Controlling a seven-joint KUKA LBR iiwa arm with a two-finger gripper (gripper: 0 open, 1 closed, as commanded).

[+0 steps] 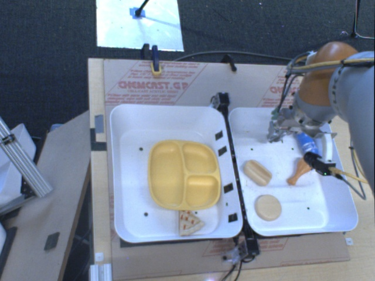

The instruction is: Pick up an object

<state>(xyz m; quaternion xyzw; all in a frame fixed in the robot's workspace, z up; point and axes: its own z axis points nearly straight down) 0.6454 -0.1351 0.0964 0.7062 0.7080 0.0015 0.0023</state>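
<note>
Both white bins [135, 174] look like smooth, slightly glossy plastic. The yellow divided tray [183, 174] has a matt, smooth plastic look. The worktop [176, 81] looks like printed paper-faced board, flat and dull. The floor [47, 45] is dark, rough carpet. The arm [351, 81] shows smooth grey and glossy orange casing.

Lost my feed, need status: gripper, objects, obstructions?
Gripper low at right bin's back. Bread roll, round cookie, orange piece lying apart. Nothing between.

Grey arm [354, 89] with orange band, thin yellow and black cables, and a small metallic gripper [276, 130].
</note>
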